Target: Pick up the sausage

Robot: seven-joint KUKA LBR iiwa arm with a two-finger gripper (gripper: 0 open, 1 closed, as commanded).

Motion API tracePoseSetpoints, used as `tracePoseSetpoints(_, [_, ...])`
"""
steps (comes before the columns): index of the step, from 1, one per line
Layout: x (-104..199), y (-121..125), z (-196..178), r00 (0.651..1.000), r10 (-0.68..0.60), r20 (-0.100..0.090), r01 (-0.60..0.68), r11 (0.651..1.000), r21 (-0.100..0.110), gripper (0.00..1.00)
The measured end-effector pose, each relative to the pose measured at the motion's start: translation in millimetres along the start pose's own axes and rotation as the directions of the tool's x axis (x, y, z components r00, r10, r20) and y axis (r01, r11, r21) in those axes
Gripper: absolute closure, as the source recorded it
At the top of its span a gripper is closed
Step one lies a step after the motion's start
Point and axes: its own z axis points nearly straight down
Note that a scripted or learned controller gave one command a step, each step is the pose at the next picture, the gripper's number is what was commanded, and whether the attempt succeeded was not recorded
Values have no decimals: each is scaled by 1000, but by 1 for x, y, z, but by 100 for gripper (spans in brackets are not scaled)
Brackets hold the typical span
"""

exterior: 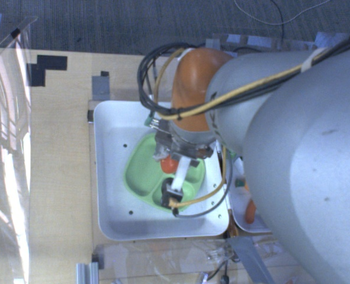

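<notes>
My hand [171, 157] hangs over the green dish [140, 171], just beside a red piece [169, 165]; open or closed, I cannot tell.

The shallow plastic bin [112, 158] on the left is plain white, and the moulded dish [138, 173] in it is light green. The small piece [169, 165] on the dish is red. The wooden bench [56, 158] is pale beige, with black tape marks [44, 67] at the far left.
</notes>
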Motion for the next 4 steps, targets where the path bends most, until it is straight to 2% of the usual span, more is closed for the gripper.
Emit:
tracePoseSetpoints(1, [16, 31, -33, 801, 598, -1, -598, 801, -1, 100])
tracePoseSetpoints(3, [15, 34, -49, 801, 599, 5, -599, 800, 4, 100])
tracePoseSetpoints(4, [-11, 25, -52, 827, 562, 2, -562, 827, -2, 100])
